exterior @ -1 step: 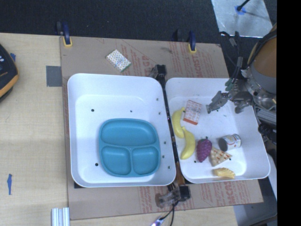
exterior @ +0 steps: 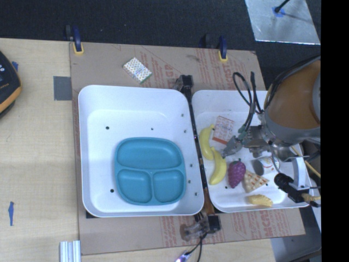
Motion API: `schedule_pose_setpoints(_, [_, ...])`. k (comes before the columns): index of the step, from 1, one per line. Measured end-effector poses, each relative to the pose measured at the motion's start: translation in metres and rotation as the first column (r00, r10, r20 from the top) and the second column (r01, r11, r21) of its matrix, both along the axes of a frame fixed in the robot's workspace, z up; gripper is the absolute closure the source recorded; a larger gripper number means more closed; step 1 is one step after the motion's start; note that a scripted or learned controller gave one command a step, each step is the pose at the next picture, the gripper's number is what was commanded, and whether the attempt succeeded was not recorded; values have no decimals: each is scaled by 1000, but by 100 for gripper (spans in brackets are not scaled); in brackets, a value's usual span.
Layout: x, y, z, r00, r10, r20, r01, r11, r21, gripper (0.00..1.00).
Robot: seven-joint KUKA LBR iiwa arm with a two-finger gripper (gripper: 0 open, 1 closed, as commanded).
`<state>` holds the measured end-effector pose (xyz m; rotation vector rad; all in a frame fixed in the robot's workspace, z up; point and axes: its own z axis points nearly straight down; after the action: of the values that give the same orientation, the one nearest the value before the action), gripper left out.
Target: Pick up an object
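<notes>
The end effector (exterior: 233, 146), fingers apparently parted and grasping nothing, hovers right of centre frame, just above the purple plastic grape bunch (exterior: 236, 173).

Even, bright overhead light, soft shadows inside the left bin (exterior: 87, 146), mild overall softness, dim dark floor (exterior: 136, 4).

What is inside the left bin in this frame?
The left bin holds one blue three-compartment tray, lying flat toward the front. Its compartments look empty. Bare white bin floor surrounds it. Whatever lies beneath the tray is covered.
</notes>
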<state>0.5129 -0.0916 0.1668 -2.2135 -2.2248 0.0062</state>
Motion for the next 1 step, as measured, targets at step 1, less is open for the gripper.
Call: schedule_pose_setpoints(1, [-16,-17,-76,1000,0,0,0,1000,1,0])
